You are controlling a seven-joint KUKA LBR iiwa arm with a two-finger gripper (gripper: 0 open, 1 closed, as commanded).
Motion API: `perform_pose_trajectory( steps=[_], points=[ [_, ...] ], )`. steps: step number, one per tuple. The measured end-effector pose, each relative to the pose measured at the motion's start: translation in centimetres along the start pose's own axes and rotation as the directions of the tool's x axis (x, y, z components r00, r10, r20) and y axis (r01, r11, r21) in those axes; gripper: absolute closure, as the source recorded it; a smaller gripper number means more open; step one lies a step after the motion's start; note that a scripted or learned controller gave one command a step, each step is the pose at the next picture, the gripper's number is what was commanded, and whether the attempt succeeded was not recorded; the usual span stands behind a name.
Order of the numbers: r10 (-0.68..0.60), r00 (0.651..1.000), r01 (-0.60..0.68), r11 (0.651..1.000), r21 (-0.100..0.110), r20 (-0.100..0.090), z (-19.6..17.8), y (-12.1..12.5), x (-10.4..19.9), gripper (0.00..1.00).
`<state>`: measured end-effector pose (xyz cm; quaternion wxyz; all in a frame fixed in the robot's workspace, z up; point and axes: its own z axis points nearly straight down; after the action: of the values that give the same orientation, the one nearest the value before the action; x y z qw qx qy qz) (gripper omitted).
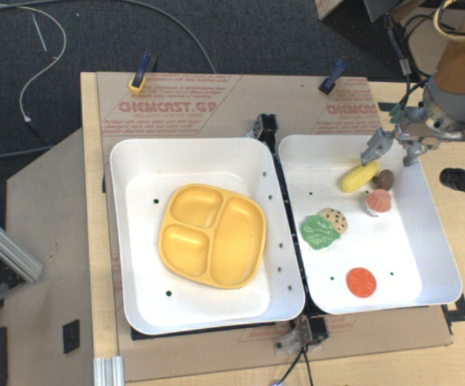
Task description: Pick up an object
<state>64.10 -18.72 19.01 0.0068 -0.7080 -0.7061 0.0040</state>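
Observation:
In the right bin [425,240] lie a yellow banana-shaped piece [359,177], a small brown ball [384,178], a pink-topped cupcake-like piece [378,203], a green leafy piece [318,232] with a cookie [335,219] beside it, and an orange disc [361,282]. My gripper [393,149] hangs above the bin's far edge, just up and right of the banana and the brown ball. Its two fingers [375,146] stand spread apart with nothing between them.
The left bin [136,215] holds a yellow three-compartment plate [212,234]. Black clamps [265,127] join the bins at the middle. Blue clips [143,71] hold the cardboard base at the back. Cables trail over the dark floor at upper left.

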Motion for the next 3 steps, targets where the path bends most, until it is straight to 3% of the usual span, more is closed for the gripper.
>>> perform_pose_trajectory(
  steps=[1, 3],
  points=[
    [-0.003, 1.000, 0.003, 1.000, -0.015, 0.003, -0.9, 0.3, 0.0, 0.00],
    [-0.002, 1.000, 0.002, 1.000, -0.008, 0.002, 9.5, -0.3, -0.4, 0.00]
  ],
)
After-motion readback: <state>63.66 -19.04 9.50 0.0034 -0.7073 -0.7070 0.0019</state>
